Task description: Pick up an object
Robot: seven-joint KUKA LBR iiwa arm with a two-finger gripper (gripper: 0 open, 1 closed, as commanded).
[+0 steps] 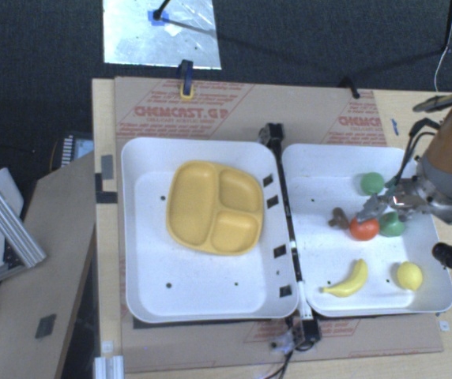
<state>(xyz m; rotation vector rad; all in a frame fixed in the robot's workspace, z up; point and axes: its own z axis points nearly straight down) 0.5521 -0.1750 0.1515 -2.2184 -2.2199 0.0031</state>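
Camera view is showing the jaws [374, 209] reaching down over the right bin [313, 235], just above a red tomato [363, 229]; whether they are gripping anything I cannot tell. A green ball [392, 226] is sitting beside the tomato, a brown piece [338, 219] to its left. A banana [348, 280] and lemon [408, 275] are lying nearer the front, and another green ball [372, 183] behind. A yellow divided plate [214, 207] is resting in the left bin [143, 235].

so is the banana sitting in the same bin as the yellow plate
No, the banana lies in the right bin, while the yellow divided plate sits in the left bin.
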